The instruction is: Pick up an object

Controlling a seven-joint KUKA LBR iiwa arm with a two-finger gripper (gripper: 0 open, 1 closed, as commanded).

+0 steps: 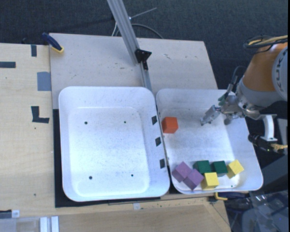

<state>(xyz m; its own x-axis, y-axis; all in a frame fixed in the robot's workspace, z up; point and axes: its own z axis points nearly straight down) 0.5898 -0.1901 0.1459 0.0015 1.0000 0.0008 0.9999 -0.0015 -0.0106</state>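
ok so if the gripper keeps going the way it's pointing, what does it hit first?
The gripper points left and slightly down over the right bin. Likely the bin's bare floor first; if it travels level, the orange cube lies close to that line. Depth is unclear from this one view.

Cut off at the right edge: arm [266, 76] above the orange band. Too small to tell: gripper [216, 114] finger spacing. Partly hidden behind the yellow blocks [211, 179]: green blocks [203, 166].

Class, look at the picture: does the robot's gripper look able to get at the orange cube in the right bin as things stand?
Probably yes. The orange cube sits alone on the right white bin's floor, with bare floor between it and the gripper; the other blocks lie clustered at the near edge.
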